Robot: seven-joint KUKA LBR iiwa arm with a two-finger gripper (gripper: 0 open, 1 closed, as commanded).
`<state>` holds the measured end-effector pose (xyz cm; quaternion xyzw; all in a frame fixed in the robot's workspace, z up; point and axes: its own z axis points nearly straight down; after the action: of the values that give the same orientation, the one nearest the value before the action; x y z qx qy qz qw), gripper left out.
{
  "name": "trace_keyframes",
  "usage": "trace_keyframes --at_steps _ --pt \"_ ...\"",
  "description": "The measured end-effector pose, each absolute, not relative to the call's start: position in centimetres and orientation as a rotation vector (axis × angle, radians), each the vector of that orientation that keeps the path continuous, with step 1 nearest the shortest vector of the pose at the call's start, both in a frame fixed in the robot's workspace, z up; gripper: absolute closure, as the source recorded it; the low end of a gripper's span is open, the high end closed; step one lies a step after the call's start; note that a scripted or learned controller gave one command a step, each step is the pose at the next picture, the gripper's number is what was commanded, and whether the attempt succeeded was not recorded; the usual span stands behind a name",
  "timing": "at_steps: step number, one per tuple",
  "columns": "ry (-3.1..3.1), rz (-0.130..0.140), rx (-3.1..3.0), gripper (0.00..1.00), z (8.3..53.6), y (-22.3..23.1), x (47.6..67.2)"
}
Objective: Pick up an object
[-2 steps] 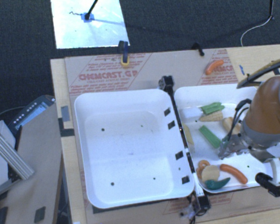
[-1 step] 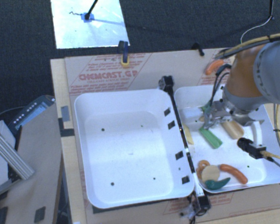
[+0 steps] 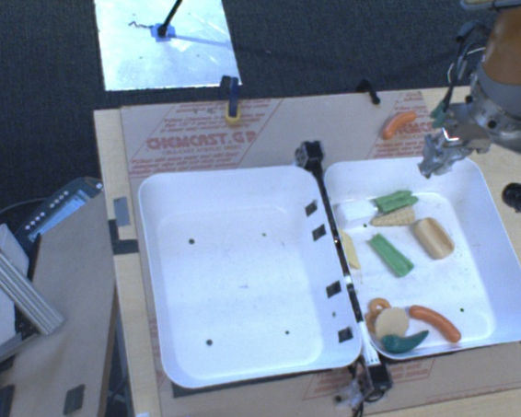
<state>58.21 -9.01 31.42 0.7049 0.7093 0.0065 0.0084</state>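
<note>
The claw (image 3: 433,159) hangs over the far right corner of the right bin (image 3: 510,251), just above its far rim; whether it is released or clenched cannot be told from this angle, and nothing shows in its grip. The right bin holds the objects. A green bean pod (image 3: 394,201) lies near the far wall, long axis running left to right, with a corn cob (image 3: 393,219) just beside it on the near side, pointing the same way. A bread roll (image 3: 433,237) sits right of them, long axis near to far. A green stick (image 3: 390,255) lies slanted, its far end to the left. A pale yellow strip (image 3: 351,251) rests by the left wall. In the near left corner a pretzel (image 3: 377,308), a round tan piece (image 3: 392,321) and a green pepper (image 3: 404,341) crowd together, touching; a red sausage (image 3: 435,322) slants beside them. The right half of this bin's floor is open. The left bin (image 3: 239,270) offers wide bare floor. Another sausage (image 3: 399,124) lies on the worktop (image 3: 325,117) beyond the right bin
</note>
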Motion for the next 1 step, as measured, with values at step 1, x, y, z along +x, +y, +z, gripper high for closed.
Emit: trace_keyframes --at_steps 1 --pt "2.216 -0.001 2.223 1.00 24.99 -17.08 61.57"
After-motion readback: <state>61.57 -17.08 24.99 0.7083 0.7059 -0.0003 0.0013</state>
